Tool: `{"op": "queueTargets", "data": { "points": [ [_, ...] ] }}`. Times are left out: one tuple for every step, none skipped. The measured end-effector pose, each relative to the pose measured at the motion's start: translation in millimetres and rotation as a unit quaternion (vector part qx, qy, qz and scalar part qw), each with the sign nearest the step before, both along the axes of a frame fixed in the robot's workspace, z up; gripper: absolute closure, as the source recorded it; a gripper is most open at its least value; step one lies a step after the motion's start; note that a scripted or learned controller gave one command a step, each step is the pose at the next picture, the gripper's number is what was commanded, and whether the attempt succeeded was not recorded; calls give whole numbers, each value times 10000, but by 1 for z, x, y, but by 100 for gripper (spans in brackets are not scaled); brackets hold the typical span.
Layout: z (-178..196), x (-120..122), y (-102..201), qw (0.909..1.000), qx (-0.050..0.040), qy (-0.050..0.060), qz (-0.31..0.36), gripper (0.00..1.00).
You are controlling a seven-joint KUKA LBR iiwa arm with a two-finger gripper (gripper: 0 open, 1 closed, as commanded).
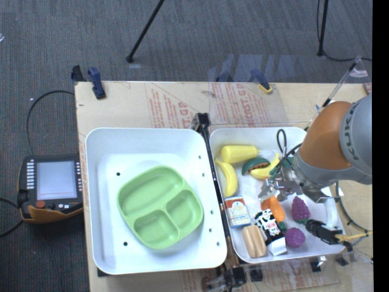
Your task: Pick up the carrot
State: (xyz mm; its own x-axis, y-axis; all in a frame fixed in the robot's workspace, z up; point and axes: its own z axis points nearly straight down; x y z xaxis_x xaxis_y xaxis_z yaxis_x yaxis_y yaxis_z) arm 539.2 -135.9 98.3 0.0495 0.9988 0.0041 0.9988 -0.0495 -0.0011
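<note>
The carrot (276, 208) is a small orange piece lying in the right bin (243, 134), between a little printed box and a purple fruit. My gripper (273, 187) hangs just above and behind the carrot's upper end, at the end of the grey arm with its orange band (325, 140). The metal tips sit very close to the carrot, and I cannot make out whether they touch it.
Packed around the carrot are two bananas (228, 176), a yellow fruit (238, 153), a green-brown piece (255, 165), a box (237, 212), a cow-patterned carton (268, 224), a bread piece (254, 241) and purple grapes (299, 208). The left bin (103, 163) holds a green divided plate (159, 207).
</note>
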Motion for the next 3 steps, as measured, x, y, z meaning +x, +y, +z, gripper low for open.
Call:
{"op": "queueTargets", "data": {
  "points": [
    [54, 0, 45, 9990, -3, -5, 439, 100],
    [-14, 74, 16, 9995, -10, 36, -305, 100],
    [-11, 34, -56, 9791, -15, -2, 2033, 100]
  ]
}}
